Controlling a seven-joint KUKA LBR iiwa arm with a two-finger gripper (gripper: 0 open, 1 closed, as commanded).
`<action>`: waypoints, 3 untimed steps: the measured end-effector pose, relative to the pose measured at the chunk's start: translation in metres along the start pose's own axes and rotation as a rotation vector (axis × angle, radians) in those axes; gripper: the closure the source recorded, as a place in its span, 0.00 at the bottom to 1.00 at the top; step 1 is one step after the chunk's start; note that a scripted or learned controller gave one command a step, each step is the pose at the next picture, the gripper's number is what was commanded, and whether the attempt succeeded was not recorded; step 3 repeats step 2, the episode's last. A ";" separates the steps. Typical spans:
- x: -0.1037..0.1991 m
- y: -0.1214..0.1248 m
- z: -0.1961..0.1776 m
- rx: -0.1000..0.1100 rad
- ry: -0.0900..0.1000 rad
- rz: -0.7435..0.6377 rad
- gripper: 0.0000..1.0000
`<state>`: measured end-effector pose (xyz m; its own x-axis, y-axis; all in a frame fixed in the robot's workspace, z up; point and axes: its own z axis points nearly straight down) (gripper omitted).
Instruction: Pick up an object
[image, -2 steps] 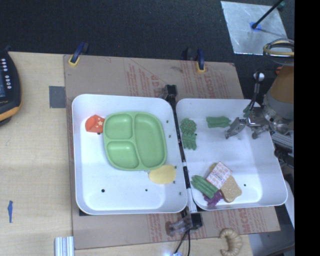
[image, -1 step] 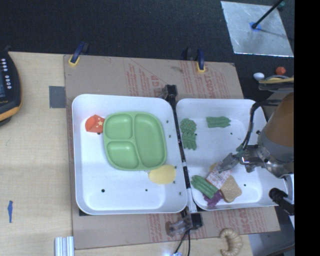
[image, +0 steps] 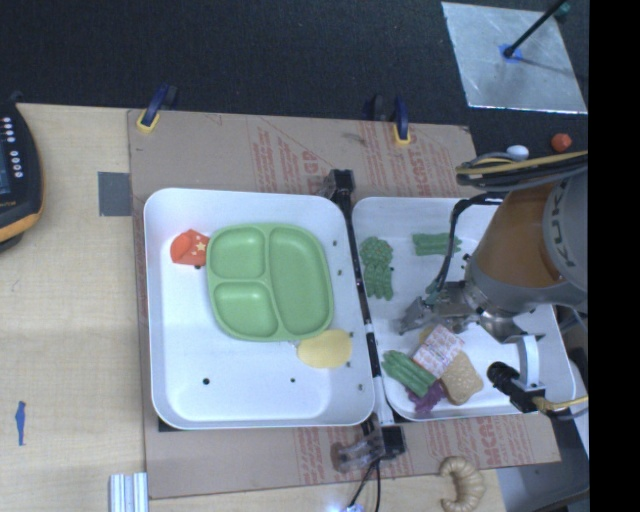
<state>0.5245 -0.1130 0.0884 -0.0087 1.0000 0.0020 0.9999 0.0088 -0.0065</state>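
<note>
Down at the near edge of the bench sits a tan curled shrimp-shaped toy (image: 463, 481), outside both bins. So the grey metal two-finger gripper (image: 418, 318) hangs low in the right white bin (image: 395, 215), fingers spread fairly narrow with nothing between them. Just below-right of the fingertips: a pink-and-white printed packet (image: 438, 350), a tan cracker-like piece (image: 461, 379), a green pod (image: 406, 371). Just left of them, a bumpy green piece (image: 377, 266). Well off left, a green divided plastic plate (image: 270, 281), a yellow lump (image: 325, 349) and a red piece (image: 188, 248).
</note>
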 end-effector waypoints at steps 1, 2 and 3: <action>-0.015 0.074 -0.005 -0.011 -0.004 0.004 0.00; -0.039 0.129 -0.005 -0.009 -0.004 0.002 0.00; -0.039 0.129 -0.005 -0.009 -0.004 0.002 0.00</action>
